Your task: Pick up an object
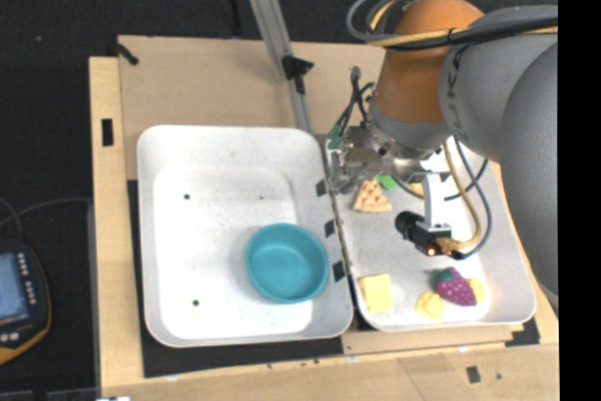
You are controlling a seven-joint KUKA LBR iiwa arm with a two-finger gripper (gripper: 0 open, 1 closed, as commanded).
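The right bin (508, 288) holds a pizza-slice toy (372, 197), a pale yellow block (377, 292), a purple bunch of grapes (455, 286) and a small yellow piece (430, 303). A bit of green (386, 182) shows just under the wrist. My gripper (346, 160) hangs low over the right bin's upper left corner, beside the wall between the bins and just left of the pizza slice. The arm's grey body and orange band (423, 61) hide the back of that bin. I see nothing held.
A blue bowl (285, 263) sits in the left bin (207, 174) near its front right corner. A slanted metal pole (268, 14) rises behind the bins. A black connector with cables (423, 235) dangles from the arm over the right bin.
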